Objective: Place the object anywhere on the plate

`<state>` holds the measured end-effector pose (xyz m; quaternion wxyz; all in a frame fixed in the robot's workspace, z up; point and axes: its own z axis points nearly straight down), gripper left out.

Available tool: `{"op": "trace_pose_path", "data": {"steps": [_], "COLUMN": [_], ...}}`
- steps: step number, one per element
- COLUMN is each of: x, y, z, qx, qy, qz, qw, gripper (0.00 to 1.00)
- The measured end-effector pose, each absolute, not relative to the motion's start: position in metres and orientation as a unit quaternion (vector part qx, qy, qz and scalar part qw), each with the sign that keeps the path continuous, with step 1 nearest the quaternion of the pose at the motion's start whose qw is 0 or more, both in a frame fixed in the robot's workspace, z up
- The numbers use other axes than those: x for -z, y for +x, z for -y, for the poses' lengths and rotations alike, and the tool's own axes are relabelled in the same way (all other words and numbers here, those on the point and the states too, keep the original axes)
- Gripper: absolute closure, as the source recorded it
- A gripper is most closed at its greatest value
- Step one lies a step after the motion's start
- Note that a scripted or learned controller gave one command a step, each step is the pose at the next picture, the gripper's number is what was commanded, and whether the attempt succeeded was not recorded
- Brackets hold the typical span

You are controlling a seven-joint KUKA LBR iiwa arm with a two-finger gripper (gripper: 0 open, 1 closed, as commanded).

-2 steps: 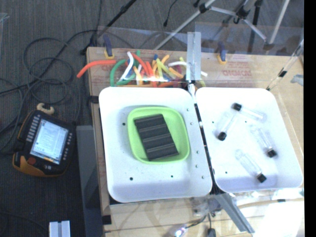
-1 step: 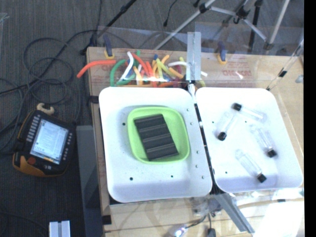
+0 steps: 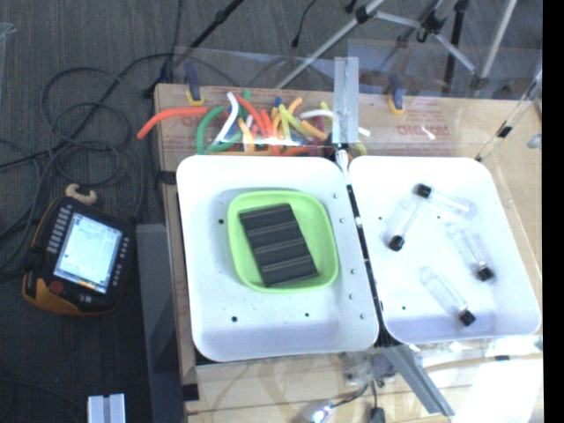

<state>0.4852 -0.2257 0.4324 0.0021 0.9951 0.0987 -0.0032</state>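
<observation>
Nearest the camera, at the lower edge: a grey metal strut slanting under the front of the wooden tabletop.

Just behind it, side by side and touching along their inner rims: the left shallow white bin and the right shallow white bin.

In the right bin, four clear plastic tubes with black caps, all lying flat and apart from one another:
- nearest tube, cap towards the front right corner;
- second tube, close to the right wall, cap pointing forward;
- third tube, towards the left of that bin, cap at its near end;
- farthest tube, cap at its left end.

In the middle of the left bin: a lime-green rounded-square plastic plate. Flat on the plate, well inside its rim and slightly turned: a dark grey ribbed rectangular block.

Off to the left on the grey carpet: an orange-and-black handheld control pendant with a lit screen, ringed by loose black cables.

Behind the bins, on the tabletop: a tangle of coloured hoses in orange, green, white and yellow, and an upright grey metal post at the seam between the bins.

Farthest back: pale tripod legs.

Jaws spread or pressed together: cannot tell.
</observation>
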Motion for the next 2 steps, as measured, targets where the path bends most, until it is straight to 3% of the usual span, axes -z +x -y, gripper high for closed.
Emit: {"op": "trace_pose_path", "data": {"steps": [2], "x": [-0.4325], "y": [0.4851], "z": [0.2259], "qx": [0.0034], "qy": [0.995], "qz": [-0.098], "qw": [0.002], "gripper": [0.0]}}
